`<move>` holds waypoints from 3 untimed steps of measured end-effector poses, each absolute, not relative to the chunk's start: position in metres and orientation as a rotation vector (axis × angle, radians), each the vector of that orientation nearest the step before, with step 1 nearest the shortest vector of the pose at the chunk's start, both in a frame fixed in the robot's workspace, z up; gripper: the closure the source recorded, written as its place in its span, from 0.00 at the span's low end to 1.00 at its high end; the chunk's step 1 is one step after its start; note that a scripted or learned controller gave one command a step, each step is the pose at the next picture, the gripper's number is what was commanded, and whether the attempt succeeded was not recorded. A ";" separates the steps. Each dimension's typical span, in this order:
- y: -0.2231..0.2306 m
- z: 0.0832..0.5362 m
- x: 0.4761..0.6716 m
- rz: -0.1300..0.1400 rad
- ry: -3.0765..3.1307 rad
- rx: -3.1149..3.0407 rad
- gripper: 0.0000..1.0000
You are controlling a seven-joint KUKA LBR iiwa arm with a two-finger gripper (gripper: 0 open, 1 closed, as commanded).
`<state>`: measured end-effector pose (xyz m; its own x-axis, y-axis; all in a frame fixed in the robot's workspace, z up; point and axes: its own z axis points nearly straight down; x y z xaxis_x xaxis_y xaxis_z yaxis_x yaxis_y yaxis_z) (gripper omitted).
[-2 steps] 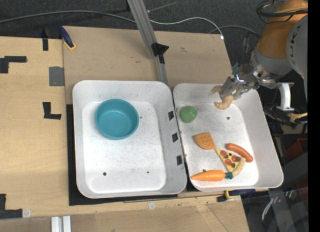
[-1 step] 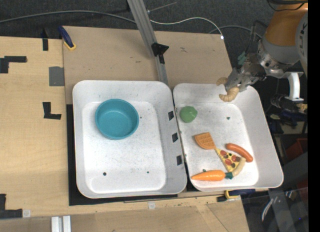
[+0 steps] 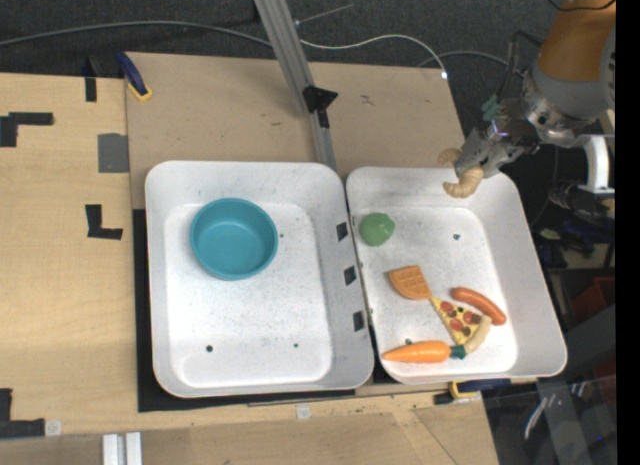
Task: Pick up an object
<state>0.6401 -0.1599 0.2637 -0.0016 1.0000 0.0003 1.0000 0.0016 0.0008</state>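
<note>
In the right bin (image 3: 530,283), nearest the camera, a carrot (image 3: 416,353) lies along the front wall, with a pizza slice (image 3: 458,321) and a sausage (image 3: 479,304) just behind it. Farther back sit an orange spatula (image 3: 409,282) and a green ball (image 3: 376,229). The left bin (image 3: 170,333) holds a blue bowl (image 3: 234,238). At the right bin's far rim, my claw (image 3: 478,161) grips a tan curved piece (image 3: 461,179) between its fingers.

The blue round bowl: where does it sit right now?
The blue round bowl sits in the left white bin, in its upper-left part, well apart from the green round piece in the right white bin.
</note>
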 end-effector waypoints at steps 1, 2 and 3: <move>-0.100 0.260 0.626 -0.001 2.230 2.216 1.00; -0.049 0.247 0.613 -0.002 2.230 2.217 1.00; 0.003 0.251 0.598 -0.001 2.231 2.216 1.00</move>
